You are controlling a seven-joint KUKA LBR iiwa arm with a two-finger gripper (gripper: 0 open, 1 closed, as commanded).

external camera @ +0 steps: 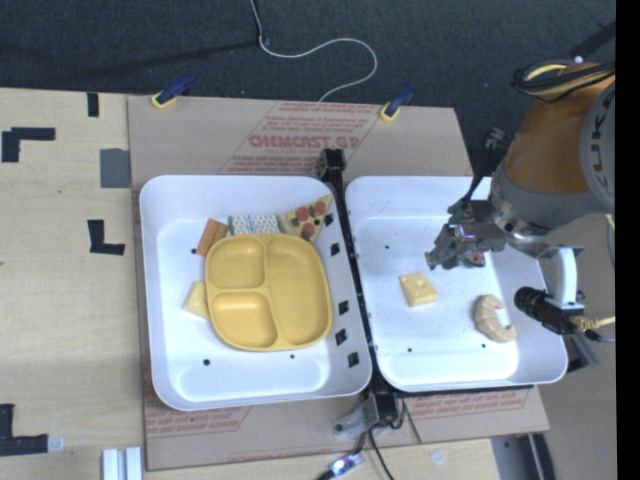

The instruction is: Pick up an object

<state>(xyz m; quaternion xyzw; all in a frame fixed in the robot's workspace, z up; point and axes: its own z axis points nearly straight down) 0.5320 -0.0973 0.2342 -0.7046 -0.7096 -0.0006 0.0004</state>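
Bins sit side by side on the surface [60,198]. Left bin [165,368] holds a yellow divided plate [268,291] over small flat pieces. Right bin [450,368] holds a pale yellow cube [419,289] near its middle and a tan curved piece [493,318] farther right. Gripper [455,248] hovers just above the cube; whether it is open or closed, I cannot tell.

Two white bins sit side by side, the left bin [165,268] holding one yellow divided plate [268,290] with about four small items tucked around its edges, the right bin [400,368] holding two loose pieces, a pale yellow block [419,289] and a curved beige piece [493,318].
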